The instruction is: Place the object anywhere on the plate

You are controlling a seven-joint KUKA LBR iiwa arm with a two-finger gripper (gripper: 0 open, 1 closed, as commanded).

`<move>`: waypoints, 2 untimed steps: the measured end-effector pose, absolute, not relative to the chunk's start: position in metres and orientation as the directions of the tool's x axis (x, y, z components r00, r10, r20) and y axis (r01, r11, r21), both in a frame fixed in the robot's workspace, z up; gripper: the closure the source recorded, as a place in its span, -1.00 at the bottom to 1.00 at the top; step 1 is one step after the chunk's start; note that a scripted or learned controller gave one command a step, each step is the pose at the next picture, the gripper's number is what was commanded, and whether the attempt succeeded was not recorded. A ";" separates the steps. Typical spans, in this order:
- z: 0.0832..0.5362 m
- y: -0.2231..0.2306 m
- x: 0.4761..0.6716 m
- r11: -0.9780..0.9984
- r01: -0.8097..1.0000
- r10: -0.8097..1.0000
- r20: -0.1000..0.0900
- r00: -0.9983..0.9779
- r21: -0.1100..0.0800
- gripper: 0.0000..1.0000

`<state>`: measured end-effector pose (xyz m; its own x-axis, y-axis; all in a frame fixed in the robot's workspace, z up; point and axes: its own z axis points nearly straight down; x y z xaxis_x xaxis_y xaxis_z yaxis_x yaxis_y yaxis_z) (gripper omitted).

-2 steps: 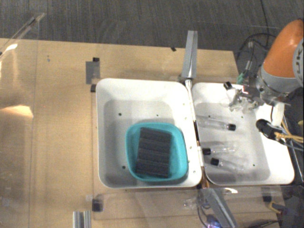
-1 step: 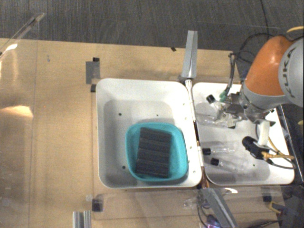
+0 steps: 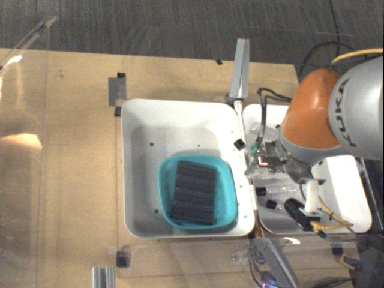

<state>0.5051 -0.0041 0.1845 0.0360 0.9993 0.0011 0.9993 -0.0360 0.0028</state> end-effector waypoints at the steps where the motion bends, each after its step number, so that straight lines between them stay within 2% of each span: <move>1: 0.185 0.051 0.534 -0.008 1.000 1.000 0.001 0.008 0.005 1.00; 2: 0.185 0.051 0.534 -0.009 1.000 1.000 0.001 0.009 0.006 -1.00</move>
<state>0.5341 0.0509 0.1851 0.0090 1.0000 0.0013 0.9999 -0.0090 0.0055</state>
